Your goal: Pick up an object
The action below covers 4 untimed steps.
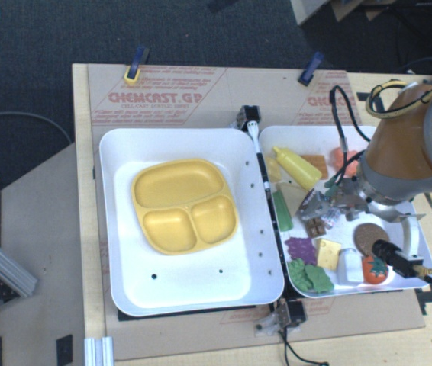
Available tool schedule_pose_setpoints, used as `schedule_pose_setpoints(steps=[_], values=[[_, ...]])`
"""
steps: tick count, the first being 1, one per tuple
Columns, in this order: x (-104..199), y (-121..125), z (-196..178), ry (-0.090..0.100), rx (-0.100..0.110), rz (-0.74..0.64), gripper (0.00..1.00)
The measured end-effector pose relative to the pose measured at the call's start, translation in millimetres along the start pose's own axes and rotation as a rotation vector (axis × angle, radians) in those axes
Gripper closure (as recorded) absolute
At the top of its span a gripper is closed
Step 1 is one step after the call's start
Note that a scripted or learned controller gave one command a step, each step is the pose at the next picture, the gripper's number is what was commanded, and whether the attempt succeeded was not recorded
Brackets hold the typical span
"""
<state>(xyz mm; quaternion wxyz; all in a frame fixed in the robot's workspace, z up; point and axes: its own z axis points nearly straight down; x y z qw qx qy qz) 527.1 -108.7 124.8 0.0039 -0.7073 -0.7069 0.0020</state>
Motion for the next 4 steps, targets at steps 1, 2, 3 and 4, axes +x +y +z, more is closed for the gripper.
schedule_pose_setpoints(steps=[1,2,3,4], values=[[0.7,-0.5,42.7,-0.001,-0.003,0.000,0.00],[-0.1,0.5,29.9,-0.003,-0.009,0.002,1.00],[5.2,1.9,-13.6,-0.004,-0.013,-0.002,1.00],[8.1,6.2,-57.3,-0.005,-0.015,-0.002,1.00]])
